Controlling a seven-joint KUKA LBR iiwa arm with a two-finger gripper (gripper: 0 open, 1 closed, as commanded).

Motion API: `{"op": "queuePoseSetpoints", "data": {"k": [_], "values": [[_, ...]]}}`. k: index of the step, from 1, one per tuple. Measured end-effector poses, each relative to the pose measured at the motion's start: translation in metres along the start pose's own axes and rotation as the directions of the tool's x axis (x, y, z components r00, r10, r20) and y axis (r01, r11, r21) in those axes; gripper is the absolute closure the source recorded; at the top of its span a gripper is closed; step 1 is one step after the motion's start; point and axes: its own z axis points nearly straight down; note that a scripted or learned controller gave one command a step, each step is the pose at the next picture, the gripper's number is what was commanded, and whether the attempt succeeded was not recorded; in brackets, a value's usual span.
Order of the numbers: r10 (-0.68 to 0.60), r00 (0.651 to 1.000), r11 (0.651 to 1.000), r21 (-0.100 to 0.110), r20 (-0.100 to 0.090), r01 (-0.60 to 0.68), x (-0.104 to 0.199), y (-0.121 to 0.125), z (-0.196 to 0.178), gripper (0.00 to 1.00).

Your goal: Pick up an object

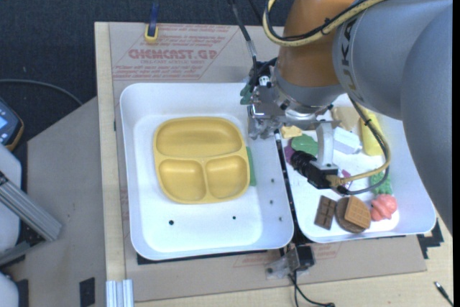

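Gripper [263,122] sits low over the divider between bins, next to the yellow tray [202,158] (left bin); can't tell its state. Toy food [343,212] piles in the right bin [413,216].

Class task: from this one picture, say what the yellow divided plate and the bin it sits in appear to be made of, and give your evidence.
Yellow divided plate: probably moulded plastic, semi-gloss; soft highlights, rounded compartment walls, uniform colour.
Left white bin: likely thin formed plastic, smooth and slightly shiny; rounded rim and corners. Neither can be confirmed by sight alone.

Grey arm [402,39] low, end effector [263,124] down.
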Motion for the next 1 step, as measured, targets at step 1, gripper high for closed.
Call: {"op": "queuePoseSetpoints", "data": {"k": [1], "values": [[0.003, 1.000, 1.000, -0.001, 0.002, -0.003, 0.0076, 0.0017, 0.0033, 1.00]]}}
